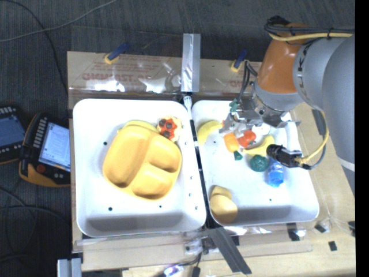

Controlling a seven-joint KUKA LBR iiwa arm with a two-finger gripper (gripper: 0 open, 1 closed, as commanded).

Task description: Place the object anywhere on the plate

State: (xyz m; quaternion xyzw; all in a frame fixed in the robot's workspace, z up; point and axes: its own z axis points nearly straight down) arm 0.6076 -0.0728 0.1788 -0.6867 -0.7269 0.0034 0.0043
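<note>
A yellow divided plate (143, 165) lies in the left bin (92, 212). A small orange and black object (168, 127) rests at the plate's far right rim, against the wall between the bins. My gripper (244, 124) hangs low over the far part of the right bin (288, 209), right above a cluster of small toys. Directly under it sit an orange piece (231, 141) and a red-orange piece (248, 137). How the gripper stands around them is hidden by its own body.
In the right bin a yellow item (208, 130) lies at the far left, a green one (258, 163) and a blue one (275, 175) sit near the middle, and a tan rounded object (222, 204) sits in the near left corner. A cable (311, 154) loops from the arm.
</note>
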